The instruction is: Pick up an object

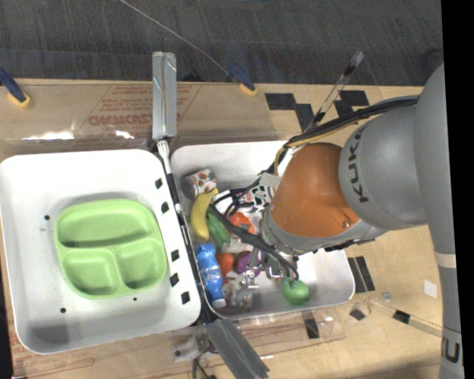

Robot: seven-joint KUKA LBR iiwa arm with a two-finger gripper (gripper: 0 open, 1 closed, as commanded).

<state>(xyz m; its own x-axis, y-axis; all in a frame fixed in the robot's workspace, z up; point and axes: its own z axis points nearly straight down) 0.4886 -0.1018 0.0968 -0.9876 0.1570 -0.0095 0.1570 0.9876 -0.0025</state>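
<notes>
Several toys crowd the right bin [339, 286]; gripper [254, 273] dips at apple's [295, 291] nine o'clock to grab one, jaw state unclear.

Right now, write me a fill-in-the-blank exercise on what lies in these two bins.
1. The green tray with three compartments lies in the ____ bin.
2. The banana is coloured ____.
3. The green apple sits near the ____ edge of the right bin.
4. The band above the wrist of the arm is coloured ____.

Missing words: left; yellow; bottom; orange
</notes>
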